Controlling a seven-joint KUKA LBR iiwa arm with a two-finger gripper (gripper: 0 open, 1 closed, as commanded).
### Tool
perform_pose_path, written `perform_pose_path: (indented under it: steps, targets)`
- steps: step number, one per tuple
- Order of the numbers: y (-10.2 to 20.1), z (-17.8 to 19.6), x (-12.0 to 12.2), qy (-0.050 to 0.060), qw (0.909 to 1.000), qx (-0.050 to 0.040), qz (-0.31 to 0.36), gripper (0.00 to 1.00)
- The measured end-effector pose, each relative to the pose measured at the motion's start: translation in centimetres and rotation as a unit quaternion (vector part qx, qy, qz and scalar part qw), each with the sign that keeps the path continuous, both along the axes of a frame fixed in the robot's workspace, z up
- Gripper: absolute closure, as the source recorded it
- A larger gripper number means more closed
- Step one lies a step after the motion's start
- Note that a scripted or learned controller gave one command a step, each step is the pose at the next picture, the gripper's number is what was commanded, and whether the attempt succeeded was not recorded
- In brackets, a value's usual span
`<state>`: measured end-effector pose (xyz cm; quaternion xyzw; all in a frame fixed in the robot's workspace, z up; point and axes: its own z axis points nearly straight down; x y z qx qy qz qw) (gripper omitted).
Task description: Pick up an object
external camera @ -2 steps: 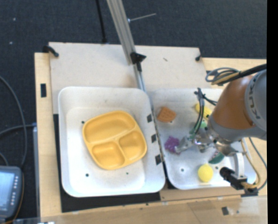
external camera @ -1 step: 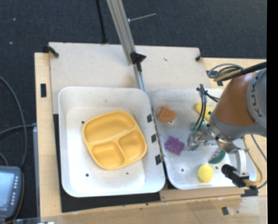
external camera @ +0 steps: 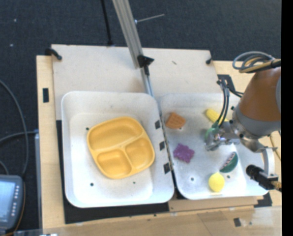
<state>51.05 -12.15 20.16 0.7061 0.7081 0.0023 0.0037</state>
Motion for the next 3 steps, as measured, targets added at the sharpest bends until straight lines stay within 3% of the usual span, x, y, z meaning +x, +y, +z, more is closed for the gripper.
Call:
perform_pose_path:
  steps: [1, 2, 3]
  targets:
    - [0.7, 5.8, 0.8, 0.000, 1.0000, 0.0001, 0.001, 1.00]
    - [0.6, 7.8, 1.0, 0.002, 1.0000, 0.0005, 0.001, 1.00]
    - [6.0, 8.0, 3.4, 0.003, 1.0000, 0.0011, 0.002, 1.00]
